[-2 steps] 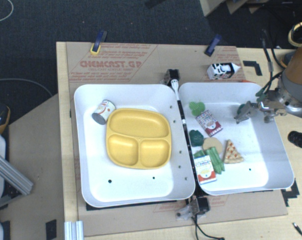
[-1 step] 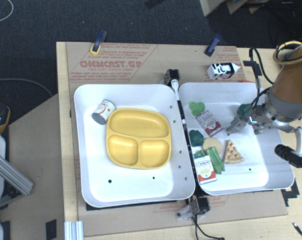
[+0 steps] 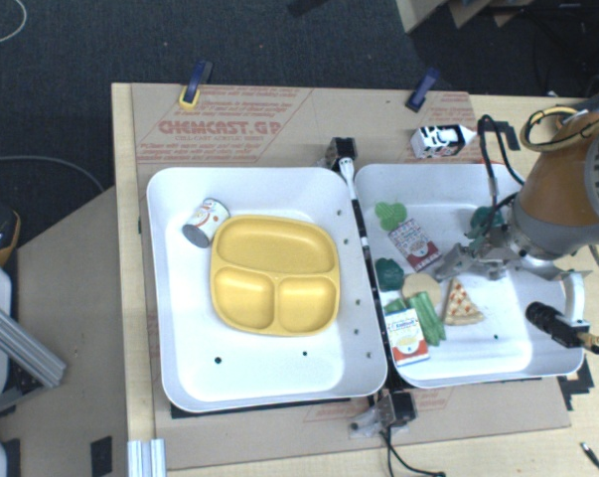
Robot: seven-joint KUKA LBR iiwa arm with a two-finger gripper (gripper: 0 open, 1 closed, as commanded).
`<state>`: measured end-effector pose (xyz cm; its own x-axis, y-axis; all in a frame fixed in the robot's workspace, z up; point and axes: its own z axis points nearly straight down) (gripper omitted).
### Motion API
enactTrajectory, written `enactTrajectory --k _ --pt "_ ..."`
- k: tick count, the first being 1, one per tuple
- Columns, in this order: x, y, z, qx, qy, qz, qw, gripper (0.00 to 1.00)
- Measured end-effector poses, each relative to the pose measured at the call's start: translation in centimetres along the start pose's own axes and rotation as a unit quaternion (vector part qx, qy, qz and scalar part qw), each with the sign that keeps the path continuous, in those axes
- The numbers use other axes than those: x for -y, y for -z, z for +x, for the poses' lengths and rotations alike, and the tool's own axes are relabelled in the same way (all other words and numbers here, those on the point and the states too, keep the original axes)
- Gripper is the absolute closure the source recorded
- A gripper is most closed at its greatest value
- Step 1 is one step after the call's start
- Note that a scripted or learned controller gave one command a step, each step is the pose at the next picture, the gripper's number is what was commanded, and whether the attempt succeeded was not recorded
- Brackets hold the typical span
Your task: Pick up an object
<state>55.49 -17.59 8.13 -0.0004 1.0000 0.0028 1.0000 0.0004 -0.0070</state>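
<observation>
Over at the right bin (image 3: pixel 552 364) I'm watching the gripper (image 3: pixel 456 266) hanging low above the clutter, and honestly I can't tell its state from up here. Looks like I'm sitting in the approach step, nothing lifted yet. Nearest target is the pizza slice (image 3: pixel 462 306), lying flat just below the gripper, long axis running up-down, tip pointing toward the far rim. Next I'm needing a short drop onto it.
</observation>
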Motion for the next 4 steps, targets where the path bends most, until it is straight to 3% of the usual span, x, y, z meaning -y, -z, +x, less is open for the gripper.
enactTrajectory --k 1,3,4 --pt "-0.2 1.4 -0.1 0.002 -0.001 -0.004 1.0000 1.00" --pt "-0.5 13.4 -0.6 0.003 0.001 -0.008 1.0000 1.00" --pt "-0.5 14.4 -0.6 0.002 0.000 -0.006 1.0000 1.00"
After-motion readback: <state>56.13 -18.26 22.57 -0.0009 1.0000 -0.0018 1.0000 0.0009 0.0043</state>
